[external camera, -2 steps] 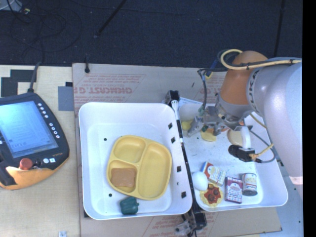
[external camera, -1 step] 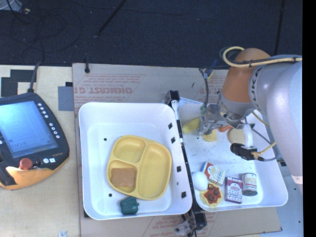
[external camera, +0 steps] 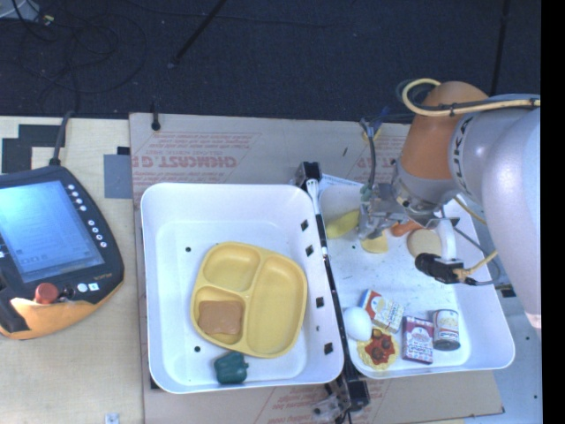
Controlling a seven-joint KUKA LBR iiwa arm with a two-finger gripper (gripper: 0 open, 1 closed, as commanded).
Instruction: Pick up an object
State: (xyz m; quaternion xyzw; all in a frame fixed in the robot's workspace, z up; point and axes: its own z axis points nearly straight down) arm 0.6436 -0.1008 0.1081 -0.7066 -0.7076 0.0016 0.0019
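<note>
My gripper hangs low over the back of the right bin, coming down from the orange wrist band. Directly under it lies a small pale yellow piece. A larger yellow object lies just to its left, against the bin's wall. An orange bit and a tan round thing sit just to its right. Nothing shows as held.
Toward the front of the right bin lie a white egg, a small carton, a red box, a can and a red fruit piece. The left bin holds a yellow divided plate with a brown slab, and a green object. A tablet lies at the far left.
</note>
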